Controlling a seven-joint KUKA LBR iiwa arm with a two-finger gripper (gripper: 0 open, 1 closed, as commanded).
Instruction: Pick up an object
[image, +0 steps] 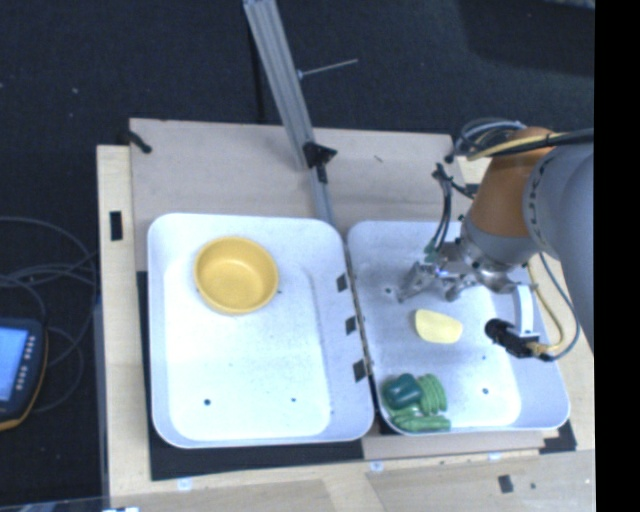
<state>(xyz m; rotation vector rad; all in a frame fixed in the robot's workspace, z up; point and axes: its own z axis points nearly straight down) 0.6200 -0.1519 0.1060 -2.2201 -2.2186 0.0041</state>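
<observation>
Two white bins sit side by side on the bench. The left bin (250, 400) carries a yellow bowl (236, 274), upright, in its far left part. The right bin (500, 400) holds the rest of the action.

The arm (520, 200) comes in from the right, grey with its orange band showing above the wrist, and hangs over the far half of the right bin. The gripper (432, 280) is low over the bin floor, its fingers splayed apart and released, with nothing between them.

Just near of the gripper, a pale yellow piece (438, 326) lies on the bin floor, close by the fingertips but apart from them. Nearer still, against the near left corner of that bin, a green object (415, 396) lies in a clump, a darker green part on its left and lighter ribbed parts on its right. A black cable end (505, 336) dangles off the wrist to the right of the yellow piece.
</observation>
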